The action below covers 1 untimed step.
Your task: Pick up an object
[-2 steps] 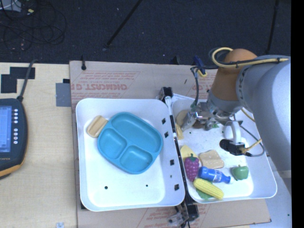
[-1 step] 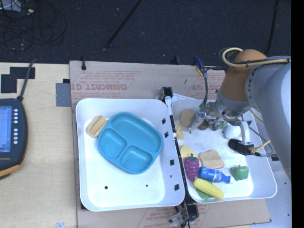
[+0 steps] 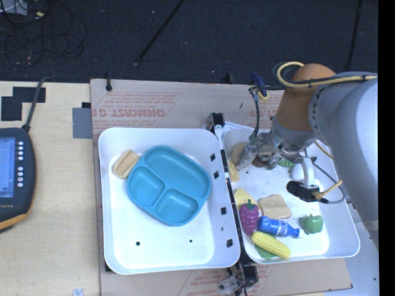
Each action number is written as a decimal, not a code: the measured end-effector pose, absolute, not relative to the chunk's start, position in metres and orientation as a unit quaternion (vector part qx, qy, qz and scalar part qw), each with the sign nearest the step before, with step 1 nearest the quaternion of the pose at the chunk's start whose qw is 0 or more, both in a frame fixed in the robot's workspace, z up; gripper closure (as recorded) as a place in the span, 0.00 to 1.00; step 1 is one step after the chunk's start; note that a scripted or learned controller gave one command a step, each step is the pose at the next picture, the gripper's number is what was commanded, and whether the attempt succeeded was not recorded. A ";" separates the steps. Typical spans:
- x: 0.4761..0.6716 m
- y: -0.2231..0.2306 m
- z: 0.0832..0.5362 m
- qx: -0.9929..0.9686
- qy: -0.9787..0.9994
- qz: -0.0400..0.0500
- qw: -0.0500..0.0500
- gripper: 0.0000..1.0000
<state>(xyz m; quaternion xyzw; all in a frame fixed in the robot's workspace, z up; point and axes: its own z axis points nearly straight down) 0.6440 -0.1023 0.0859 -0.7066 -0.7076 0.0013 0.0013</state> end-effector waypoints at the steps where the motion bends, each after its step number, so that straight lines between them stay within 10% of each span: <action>1: 0.643 -0.093 0.087 -0.708 -0.706 0.005 -0.004 0.00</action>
